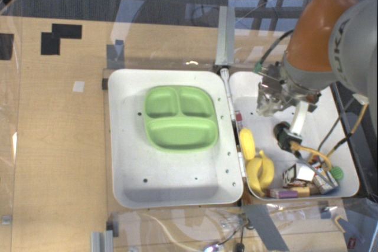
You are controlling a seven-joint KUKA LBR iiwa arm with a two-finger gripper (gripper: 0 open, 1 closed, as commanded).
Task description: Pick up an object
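My gripper (273, 104) hangs over the right bin's (248, 82) back edge; I can't tell its grip. The bananas (258, 167) lie at the front-left corner, so I'd descend squarely there.

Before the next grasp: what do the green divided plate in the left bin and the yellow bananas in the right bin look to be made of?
Green divided plate: looks like moulded plastic, matte to satin, given its uniform colour and soft rounded compartment edges.
Bananas: evenly yellow with a slight sheen and no spots, so probably plastic toy fruit, though real fruit can't be ruled out.
Bins: smooth white plastic, apparently.
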